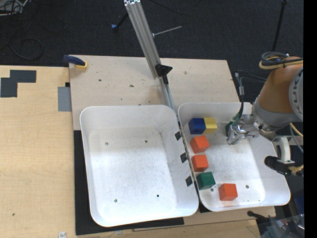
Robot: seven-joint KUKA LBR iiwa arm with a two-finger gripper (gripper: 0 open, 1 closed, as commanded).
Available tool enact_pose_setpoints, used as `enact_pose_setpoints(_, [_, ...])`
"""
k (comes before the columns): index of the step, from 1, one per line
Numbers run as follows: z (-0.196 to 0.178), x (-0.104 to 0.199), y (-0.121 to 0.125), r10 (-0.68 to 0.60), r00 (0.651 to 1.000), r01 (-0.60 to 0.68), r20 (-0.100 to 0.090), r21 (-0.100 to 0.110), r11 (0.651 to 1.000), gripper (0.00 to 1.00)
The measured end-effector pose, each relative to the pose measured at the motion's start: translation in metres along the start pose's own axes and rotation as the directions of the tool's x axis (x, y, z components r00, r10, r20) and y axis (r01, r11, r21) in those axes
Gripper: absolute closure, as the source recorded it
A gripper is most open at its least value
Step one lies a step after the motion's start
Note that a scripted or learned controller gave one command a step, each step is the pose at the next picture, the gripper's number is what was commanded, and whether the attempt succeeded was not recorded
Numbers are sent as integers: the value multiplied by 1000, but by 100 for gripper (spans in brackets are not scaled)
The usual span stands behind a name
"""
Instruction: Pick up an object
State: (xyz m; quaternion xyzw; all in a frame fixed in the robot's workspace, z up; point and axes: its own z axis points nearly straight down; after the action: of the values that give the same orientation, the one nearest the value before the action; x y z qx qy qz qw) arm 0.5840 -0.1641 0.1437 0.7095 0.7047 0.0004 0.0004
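- Nearest the camera, an orange cube (228, 191) is seen close to the front wall of the right bin (270, 195), standing apart from the other blocks.
- Just left of it, a green cube (205, 180) is placed against the bin's left wall.
- Further back along that wall, two more orange cubes (200, 162) (200, 144) are lined up, one behind the other.
- Behind them, a blue cube (197, 126) and a yellow cube (210, 124) are set touching, side by side.
- The gripper (234, 133) is lowered into the right bin's back half, right of the blocks and touching none; nothing is seen between its fingers, and whether they are open or closed cannot be told.
- The arm (277, 95) is reached in from the right, its orange band bent over the bin's right wall, wrist pointed down and leftward.
- The left bin (94, 133) is set beside the right one.
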Motion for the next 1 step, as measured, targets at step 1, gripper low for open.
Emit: enact_pose_setpoints(1, [-60,6,4,-9,1000,9,1,-2,1000,100])
